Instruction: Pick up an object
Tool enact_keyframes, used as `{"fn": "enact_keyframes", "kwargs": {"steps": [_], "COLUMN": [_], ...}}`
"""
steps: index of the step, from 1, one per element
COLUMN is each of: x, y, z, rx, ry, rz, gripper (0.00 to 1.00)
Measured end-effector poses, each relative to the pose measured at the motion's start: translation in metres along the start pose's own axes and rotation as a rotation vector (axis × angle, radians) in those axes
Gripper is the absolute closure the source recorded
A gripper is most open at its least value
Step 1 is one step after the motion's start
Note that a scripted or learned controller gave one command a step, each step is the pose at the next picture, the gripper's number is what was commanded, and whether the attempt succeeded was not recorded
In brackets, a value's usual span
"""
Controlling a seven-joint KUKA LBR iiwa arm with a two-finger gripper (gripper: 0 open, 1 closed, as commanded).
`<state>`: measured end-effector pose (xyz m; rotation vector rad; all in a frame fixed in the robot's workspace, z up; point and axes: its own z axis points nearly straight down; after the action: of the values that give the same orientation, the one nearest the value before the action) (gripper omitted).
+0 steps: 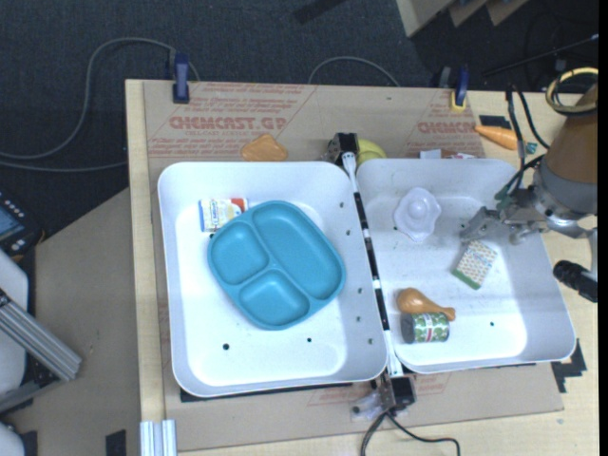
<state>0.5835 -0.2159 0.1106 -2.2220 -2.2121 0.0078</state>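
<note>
**A:** What worries you from where you stand?

**B:** Start nearest the front edge of the right bin (532, 345). A small can (427, 328) with a green label lies on its side there, touching a tan, pear-shaped plastic piece (423, 302). The can is hard, smooth and round; I judge that if I pinch it across the curve it will roll or squirt out, and nudge the tan piece with it.

**A:** And further back?

**B:** A flat, speckled green-and-white packet (475, 263) lies tilted, just beside my claw (489, 218). It looks thin and limp, so my tips could skate over it and close on nothing. Beyond it, toward the bin's back edge, sits a clear plastic cup-like thing (416, 211), glossy, hard to read against the white floor. I might misjudge its rim and tip it.

**A:** Is your claw open?

**B:** I cannot tell; its dark metal parts blur together above the bin's right side, and I see nothing between them.

**A:** The left bin?

**B:** A blue, smooth, three-compartment tray (275, 262) lies mid-bin, with a small printed carton (220, 211) at its back-left edge, partly tucked under it. The tray looks too wide and shallow for me, and a long reach.
</note>
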Motion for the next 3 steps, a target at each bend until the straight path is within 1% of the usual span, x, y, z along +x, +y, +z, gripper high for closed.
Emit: {"fn": "enact_keyframes", "kwargs": {"steps": [1, 2, 3], "x": [0.040, 0.037, 0.037], "y": [-0.026, -0.024, -0.025], "z": [0.015, 0.003, 0.004], "rx": [-0.012, -0.019, -0.018], "ry": [-0.004, -0.008, -0.007], "rz": [-0.006, -0.003, -0.003], "gripper": [0.00, 1.00, 0.00]}}
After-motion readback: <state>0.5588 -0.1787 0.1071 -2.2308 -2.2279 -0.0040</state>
